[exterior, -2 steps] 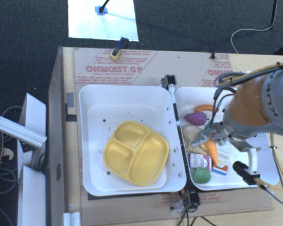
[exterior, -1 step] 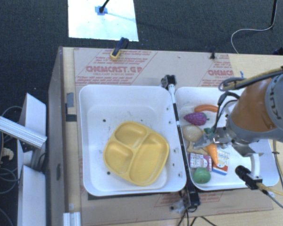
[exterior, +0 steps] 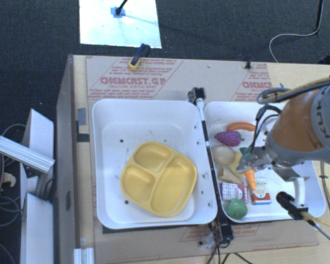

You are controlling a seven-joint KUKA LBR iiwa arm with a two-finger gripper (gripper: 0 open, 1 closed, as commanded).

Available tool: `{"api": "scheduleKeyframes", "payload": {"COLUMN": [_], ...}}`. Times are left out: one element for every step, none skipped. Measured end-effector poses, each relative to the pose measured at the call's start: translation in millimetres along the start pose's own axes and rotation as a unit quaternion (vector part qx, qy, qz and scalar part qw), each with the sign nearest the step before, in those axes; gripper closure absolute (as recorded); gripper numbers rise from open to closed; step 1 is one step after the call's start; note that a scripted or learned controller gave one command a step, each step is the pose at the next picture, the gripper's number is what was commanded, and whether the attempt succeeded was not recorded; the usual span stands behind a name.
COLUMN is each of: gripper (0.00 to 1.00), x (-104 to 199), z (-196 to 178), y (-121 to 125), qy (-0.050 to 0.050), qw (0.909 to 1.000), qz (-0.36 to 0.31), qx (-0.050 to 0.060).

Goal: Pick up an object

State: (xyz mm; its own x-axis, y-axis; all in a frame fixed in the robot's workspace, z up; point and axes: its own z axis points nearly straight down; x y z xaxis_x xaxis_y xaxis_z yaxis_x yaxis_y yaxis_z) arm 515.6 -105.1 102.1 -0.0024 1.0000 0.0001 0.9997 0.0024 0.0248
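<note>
Item: carrot (exterior: 251,179), orange, in the right bin (exterior: 318,202) among the toy foods. It lay directly beneath my tool (exterior: 248,166), long axis running toward the bin's near edge. Whether the tool gripped anything, I could not tell.

Two white bins (exterior: 107,147) on the desk (exterior: 170,73); one yellow divided plate (exterior: 159,177) in the left bin; roughly eight small toy foods (exterior: 236,172) in the right bin
</note>
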Motion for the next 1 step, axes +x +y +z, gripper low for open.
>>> {"api": "scheduleKeyframes", "payload": {"gripper": [1.00], "x": [47.1], "z": [-85.8], "y": [59.7], "qy": [0.000], "qw": [0.9999], "qz": [-0.001], "qx": [0.011]}}
